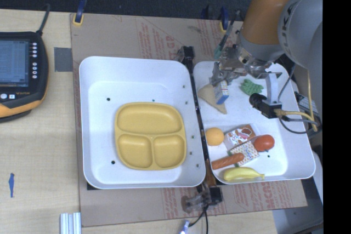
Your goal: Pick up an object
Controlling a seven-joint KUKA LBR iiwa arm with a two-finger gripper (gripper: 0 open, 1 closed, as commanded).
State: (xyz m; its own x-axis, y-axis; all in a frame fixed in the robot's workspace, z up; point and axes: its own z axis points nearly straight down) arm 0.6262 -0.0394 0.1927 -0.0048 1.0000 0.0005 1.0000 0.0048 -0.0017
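Bright even light, soft focus (slightly grainy)

Yellow tray, red tomato, green toy

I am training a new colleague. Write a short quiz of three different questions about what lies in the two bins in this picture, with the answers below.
1. True or false: the yellow divided tray lies in the left bin.
2. Which toy lies nearest the right bin's front edge: A orange, B banana, C tomato?
3. Fill in: the claw is above the pale ____ of cheese.

Key
1. True.
2. B, the banana; the orange and tomato lie farther back.
3. Wedge.
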